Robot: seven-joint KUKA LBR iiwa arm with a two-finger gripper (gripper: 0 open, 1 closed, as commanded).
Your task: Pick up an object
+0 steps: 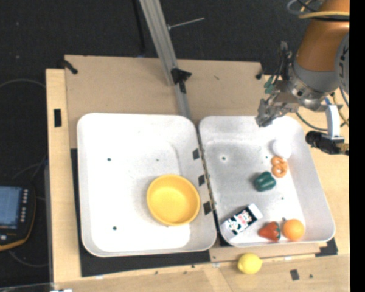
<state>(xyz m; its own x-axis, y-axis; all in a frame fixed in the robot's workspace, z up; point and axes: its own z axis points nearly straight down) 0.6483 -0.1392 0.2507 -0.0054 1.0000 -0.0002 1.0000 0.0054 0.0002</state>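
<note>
My gripper (pixel 266 117) hangs over the far edge of the right bin (pixel 231 140), above its back rim and apart from every object. In that bin lie a white ball (pixel 281 148), an orange pretzel-shaped piece (pixel 279 166), a dark green object (pixel 264 181), a black-and-white box (pixel 241 219), a red object (pixel 269 230) and an orange (pixel 292 229). A yellow bowl (pixel 173 199) sits in the left bin (pixel 118 163) near its front right corner.
A yellow lemon (pixel 249 263) lies on the bench in front of the right bin. A slanted metal pole (pixel 164 47) rises behind the bins. A handheld pendant (pixel 9 215) rests at the far left.
</note>
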